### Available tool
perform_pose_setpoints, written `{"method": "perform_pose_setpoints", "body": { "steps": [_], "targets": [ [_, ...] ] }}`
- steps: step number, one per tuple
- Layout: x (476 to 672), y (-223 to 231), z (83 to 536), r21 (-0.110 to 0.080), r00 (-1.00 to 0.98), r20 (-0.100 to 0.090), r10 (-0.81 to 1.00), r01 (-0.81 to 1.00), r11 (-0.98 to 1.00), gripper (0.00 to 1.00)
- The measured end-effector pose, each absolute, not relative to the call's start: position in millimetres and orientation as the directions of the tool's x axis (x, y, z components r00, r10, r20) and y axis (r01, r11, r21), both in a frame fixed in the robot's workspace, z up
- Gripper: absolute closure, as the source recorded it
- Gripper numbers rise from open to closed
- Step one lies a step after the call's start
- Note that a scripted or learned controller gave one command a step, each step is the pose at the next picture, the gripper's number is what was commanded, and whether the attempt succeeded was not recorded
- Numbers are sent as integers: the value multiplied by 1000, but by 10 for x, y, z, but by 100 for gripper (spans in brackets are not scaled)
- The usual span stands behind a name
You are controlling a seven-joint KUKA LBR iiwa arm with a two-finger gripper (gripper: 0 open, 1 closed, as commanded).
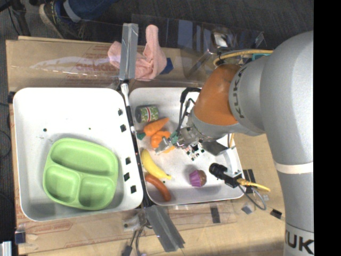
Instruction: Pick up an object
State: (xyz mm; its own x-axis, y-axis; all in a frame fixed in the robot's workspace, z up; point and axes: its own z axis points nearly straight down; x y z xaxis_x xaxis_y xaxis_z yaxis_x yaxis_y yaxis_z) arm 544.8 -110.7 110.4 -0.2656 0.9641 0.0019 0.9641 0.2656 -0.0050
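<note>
Orange carrot pieces lie in the right bin, and the arm's gripper hangs low just beside them, its tip close to the fruit heap. Whether the jaws are open or closed, or hold anything, cannot be told from this slanted look; the wrist hides them. Nearby rest a yellow banana, a sausage, a purple onion and a small can. Every item looks to be sitting on the bin floor, so the pick seems not yet done: a firm grip and a lift remain. A green divided tray sits in the left bin.
</note>
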Motion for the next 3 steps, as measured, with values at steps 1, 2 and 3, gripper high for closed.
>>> {"method": "perform_pose_setpoints", "body": {
  "steps": [1, 2, 3],
  "targets": [
    [6074, -204, 1912, -3, 114, 0, 993, 993, -114, 100],
    [5220, -631, 1910, -5, 104, 0, 995, 995, -104, 100],
    [4786, -1723, 982, -3, 13, 1, 1000, 1000, -13, 100]
  ]
}}
